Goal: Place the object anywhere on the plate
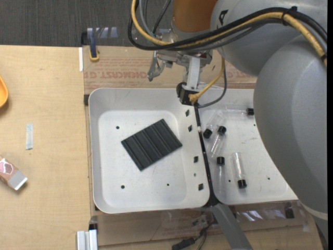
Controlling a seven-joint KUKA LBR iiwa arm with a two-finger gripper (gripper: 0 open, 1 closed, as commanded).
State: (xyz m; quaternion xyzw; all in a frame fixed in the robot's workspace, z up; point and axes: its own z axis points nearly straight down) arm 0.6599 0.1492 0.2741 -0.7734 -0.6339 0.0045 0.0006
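The gripper hangs above the far rim of the left bin; I cannot tell how wide it stands. The black plate lies diagonally, near-left to far-right.

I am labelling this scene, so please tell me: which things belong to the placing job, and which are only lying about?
Job: black ribbed plate in the left bin; clear black-capped tubes in the right bin; gripper.
Lying about: grey strip, wrapped block, orange thing, all on the bench.

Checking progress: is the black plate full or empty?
Empty. The black plate shows bare ridges; the vials lie in the right bin.
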